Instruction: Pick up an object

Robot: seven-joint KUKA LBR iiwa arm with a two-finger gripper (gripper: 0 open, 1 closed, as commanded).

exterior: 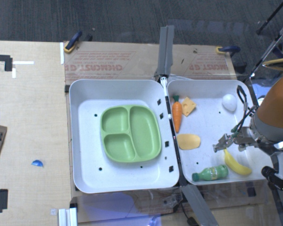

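Observation:
The right bin (203, 126) holds a carrot (177, 115) against its left wall, a yellow cheese wedge (187, 106), a pale yellow flat piece (188, 141), a white egg (229, 102), a green bottle (210, 173) lying on its side, and a banana (237, 164). My gripper (228, 142) hangs over the right side of this bin, just above the banana's upper end. Its metal fingers point left and look spread, with nothing between them.
The left bin (85, 126) carries a green divided plate (131, 133). A grey divider post (166, 51) rises between the bins at the back. Cardboard (113, 60) lies behind the bins. The arm's orange band (276, 105) is at the right edge.

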